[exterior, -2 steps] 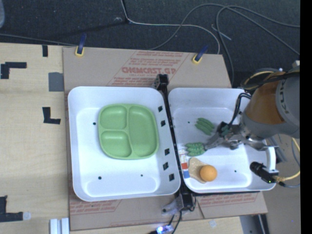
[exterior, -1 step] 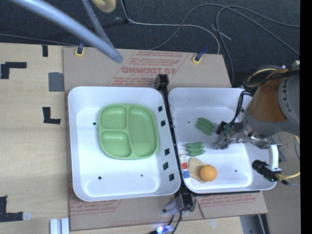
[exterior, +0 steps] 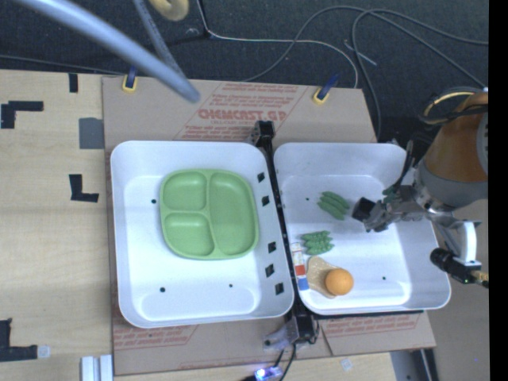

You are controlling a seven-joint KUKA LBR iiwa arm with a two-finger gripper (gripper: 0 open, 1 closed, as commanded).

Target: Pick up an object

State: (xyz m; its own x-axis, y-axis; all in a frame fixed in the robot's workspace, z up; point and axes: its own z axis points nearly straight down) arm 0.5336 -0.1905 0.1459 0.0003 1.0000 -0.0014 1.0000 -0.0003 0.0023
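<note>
The right bin [exterior: 397, 161] holds several small objects. A dark green ridged piece [exterior: 334, 205] lies near its middle, and a lighter green piece [exterior: 317, 241] sits below it. An orange ball [exterior: 339, 282] rests on a tan piece [exterior: 319, 275] near the front wall, beside a small red, white and blue item [exterior: 299, 267]. My gripper [exterior: 371, 213] hangs over the right bin, just right of the dark green piece, with nothing visible in it.
The left bin [exterior: 127, 213] holds a green divided plate [exterior: 210, 213]. A black clip rail [exterior: 270, 205] runs between the two bins. Cables [exterior: 349, 30] trail across the dark surface behind the bench.
</note>
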